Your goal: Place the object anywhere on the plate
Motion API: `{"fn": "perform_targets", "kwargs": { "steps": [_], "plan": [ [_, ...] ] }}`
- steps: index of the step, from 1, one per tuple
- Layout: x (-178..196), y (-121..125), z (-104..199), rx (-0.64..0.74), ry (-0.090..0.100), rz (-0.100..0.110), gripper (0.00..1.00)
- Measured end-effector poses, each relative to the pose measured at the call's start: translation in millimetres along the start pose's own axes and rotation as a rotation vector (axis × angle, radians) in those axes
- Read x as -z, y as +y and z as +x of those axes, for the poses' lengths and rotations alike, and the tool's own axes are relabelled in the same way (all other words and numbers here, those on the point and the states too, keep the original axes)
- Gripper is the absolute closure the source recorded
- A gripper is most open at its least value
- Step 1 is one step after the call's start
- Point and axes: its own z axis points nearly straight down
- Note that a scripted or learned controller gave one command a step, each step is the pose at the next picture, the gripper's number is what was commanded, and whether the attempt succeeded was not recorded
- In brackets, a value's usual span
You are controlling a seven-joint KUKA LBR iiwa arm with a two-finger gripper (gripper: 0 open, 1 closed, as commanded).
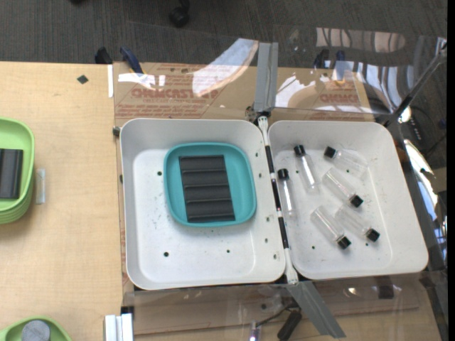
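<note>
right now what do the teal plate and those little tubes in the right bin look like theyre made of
Teal plate: likely plastic, matte, with even colour, soft rounded corners and a dark ribbed insert.
Tubes: clear plastic or glass, I cannot tell which; the white bin shows through them, and each ends in a small black cap, probably plastic.

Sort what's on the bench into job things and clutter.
Job: teal plate in the left bin; clear black-capped tubes in the right bin.
Clutter: green plate at the left edge; green-rimmed object at bottom left.
</note>
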Motion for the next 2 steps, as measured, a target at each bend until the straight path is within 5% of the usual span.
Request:
{"fn": "perform_targets", "kwargs": {
  "steps": [2],
  "plan": [
    [0.7,3.7,9.1,-0.143,0.003,-0.001,0.0]
  ]
}}
